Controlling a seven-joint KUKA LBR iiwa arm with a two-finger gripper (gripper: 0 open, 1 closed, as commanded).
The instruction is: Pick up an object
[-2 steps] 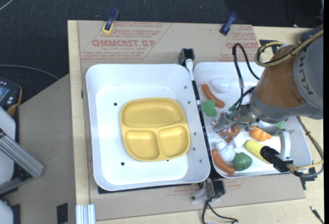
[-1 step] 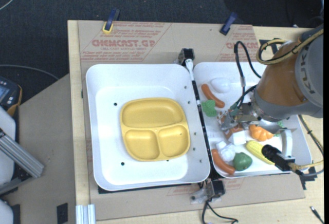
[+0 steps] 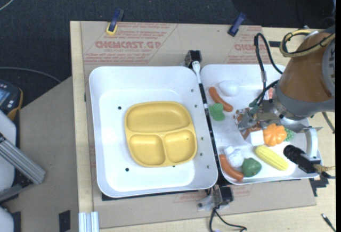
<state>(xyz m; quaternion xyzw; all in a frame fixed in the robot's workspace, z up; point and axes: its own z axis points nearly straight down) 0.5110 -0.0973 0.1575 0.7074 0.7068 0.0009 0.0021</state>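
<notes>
Bench: we log a pale wooden bench (image 3: 160,39) with printed lettering, carrying two shallow white bins side by side.
Left bin: the shallow white plastic left bin (image 3: 106,119) holds a yellow three-compartment plastic tray (image 3: 160,133), lying flat near its middle.
Right bin: the shallow white plastic right bin (image 3: 242,74) holds the toy foods.
Contents, far end: we count an orange toy sausage (image 3: 220,99) and, just beside it, a green leafy toy vegetable (image 3: 217,113).
Contents, near end: a second orange toy sausage (image 3: 230,168), a green toy pepper (image 3: 251,166) touching it, a yellow toy corn cob (image 3: 272,157) and an orange toy pumpkin (image 3: 274,134).
Arm: the grey arm with the orange-brown band (image 3: 306,74) reaches in over the right bin.
Gripper: the gripper (image 3: 248,119) sits low among the items, just beside the pumpkin; we cannot tell its state, as the wrist and clutter hide it.
Progress: we judge that the gripper is at the candidates, but nothing is seen lifted, so securing one item and raising it clear of the bin is left.
</notes>
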